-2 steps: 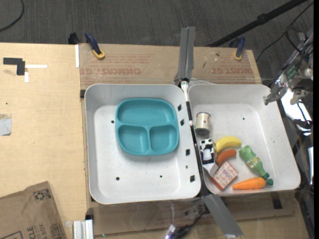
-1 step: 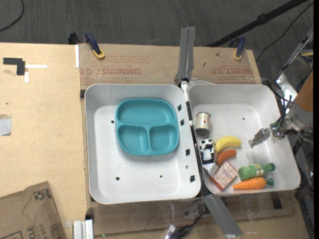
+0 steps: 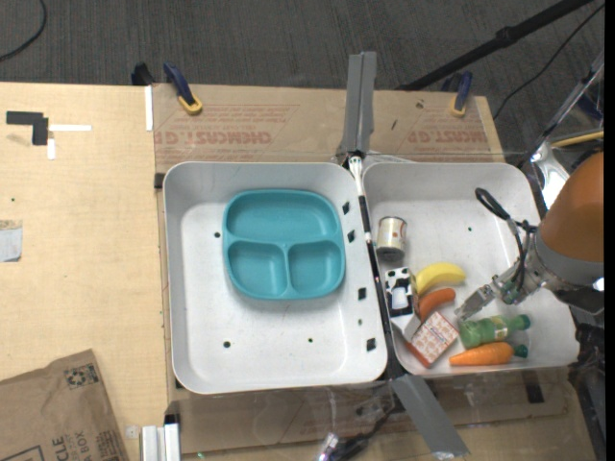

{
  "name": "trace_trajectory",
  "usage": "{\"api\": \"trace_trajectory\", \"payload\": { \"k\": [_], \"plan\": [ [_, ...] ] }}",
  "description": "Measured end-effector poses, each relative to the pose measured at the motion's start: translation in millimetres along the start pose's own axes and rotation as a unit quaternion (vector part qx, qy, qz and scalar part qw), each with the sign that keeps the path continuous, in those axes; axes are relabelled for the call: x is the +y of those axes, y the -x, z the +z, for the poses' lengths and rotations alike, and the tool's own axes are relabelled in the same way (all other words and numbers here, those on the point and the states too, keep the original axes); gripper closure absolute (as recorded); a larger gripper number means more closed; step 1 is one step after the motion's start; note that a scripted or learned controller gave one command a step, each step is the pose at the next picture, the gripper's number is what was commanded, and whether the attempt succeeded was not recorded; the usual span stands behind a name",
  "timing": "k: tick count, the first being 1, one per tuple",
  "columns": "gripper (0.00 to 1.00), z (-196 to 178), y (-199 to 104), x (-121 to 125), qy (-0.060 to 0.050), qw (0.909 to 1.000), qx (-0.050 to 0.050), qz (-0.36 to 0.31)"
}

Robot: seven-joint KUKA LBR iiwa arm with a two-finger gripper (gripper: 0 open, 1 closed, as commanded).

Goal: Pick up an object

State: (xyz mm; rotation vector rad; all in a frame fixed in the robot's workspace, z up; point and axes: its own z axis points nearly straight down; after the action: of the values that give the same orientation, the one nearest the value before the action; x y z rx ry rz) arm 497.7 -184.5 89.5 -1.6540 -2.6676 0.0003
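Observation:
My gripper (image 3: 478,302) hangs low in the right bin (image 3: 500,185), near its right side, with the arm reaching in from the right. Just below it lies a green bottle (image 3: 493,330) on its side. An orange carrot (image 3: 483,355) lies along the front wall. To the gripper's left are a yellow banana (image 3: 439,277) and a red-orange piece (image 3: 435,301). A red and white packet (image 3: 434,339) sits at the front. Nothing shows in the gripper's hold.
A silver can (image 3: 391,233) and a small black and white object (image 3: 399,292) lie by the divider between the bins. The left bin (image 3: 192,286) holds a teal divided plate (image 3: 284,244). Cardboard and clamps border the bench behind.

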Motion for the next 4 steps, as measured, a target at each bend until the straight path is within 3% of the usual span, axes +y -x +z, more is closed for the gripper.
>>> {"api": "trace_trajectory", "payload": {
  "k": [1, 2, 3, 4],
  "plan": [
    [0.00, 0, -12, 76, 0.000, 0.9998, 0.000, 0.019],
    [0.00, -1, 4, 152, 0.001, 0.9854, -0.002, -0.170],
    [0.00, -17, -32, 93, 0.000, 0.9803, -0.001, -0.198],
    [0.00, -60, -14, 147, 0.001, 0.9909, -0.002, -0.135]
  ]
}}
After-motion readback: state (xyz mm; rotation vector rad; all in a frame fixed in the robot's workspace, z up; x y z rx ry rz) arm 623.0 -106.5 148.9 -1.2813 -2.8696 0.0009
